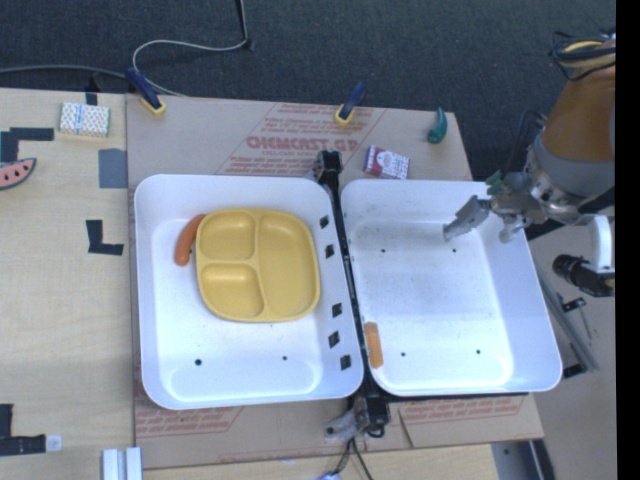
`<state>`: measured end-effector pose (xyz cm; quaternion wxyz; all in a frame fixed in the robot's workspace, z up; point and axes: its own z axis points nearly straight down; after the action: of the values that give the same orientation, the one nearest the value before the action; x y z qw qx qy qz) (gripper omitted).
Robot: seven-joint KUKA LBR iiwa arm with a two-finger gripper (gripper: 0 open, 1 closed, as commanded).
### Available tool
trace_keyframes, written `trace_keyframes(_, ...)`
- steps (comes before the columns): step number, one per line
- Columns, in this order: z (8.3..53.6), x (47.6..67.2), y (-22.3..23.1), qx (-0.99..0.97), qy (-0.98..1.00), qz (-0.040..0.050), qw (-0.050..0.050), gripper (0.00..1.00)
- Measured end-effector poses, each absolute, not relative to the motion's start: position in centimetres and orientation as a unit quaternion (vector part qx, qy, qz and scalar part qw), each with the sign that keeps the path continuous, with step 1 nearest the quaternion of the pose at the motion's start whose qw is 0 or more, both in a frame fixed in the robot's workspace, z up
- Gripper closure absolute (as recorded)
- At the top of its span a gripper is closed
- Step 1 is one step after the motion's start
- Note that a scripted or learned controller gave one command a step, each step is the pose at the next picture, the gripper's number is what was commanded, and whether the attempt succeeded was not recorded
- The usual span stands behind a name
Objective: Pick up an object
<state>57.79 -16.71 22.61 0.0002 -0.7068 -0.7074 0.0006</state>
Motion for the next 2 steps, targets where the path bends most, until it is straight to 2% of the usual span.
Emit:
trace_keyframes(1,13.9,57.5,-11.2,-0.706,-0.708,0.0009,0.002,0.00)
trace_keyframes(2,9.4,63.4,-9.3,-0.707,-0.708,0.0005,0.001,0.00)
